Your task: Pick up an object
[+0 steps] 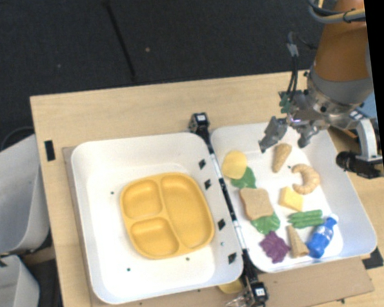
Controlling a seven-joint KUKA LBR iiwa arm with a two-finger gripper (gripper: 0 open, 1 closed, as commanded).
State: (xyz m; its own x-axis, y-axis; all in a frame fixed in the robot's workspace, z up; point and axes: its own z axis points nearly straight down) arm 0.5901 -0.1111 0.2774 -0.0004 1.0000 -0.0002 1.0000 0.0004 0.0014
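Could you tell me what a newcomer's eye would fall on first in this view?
Probably the yellow divided tray lying alone in the left bin. Next, the cluster of toy foods in the right bin, including a blue bottle and purple grapes, with the open gripper hovering above its far end.

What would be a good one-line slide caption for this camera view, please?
Open gripper hovering above toy foods in the right bin; yellow divided tray in the left bin.

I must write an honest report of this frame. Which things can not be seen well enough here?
- Tool: blurred and small; what lies between its tips is unclear.
- Arm: upper part cut off by the top edge.
- Yellow thing: mostly hidden under the left bin's front rim.
- Purple toy: too small to identify.
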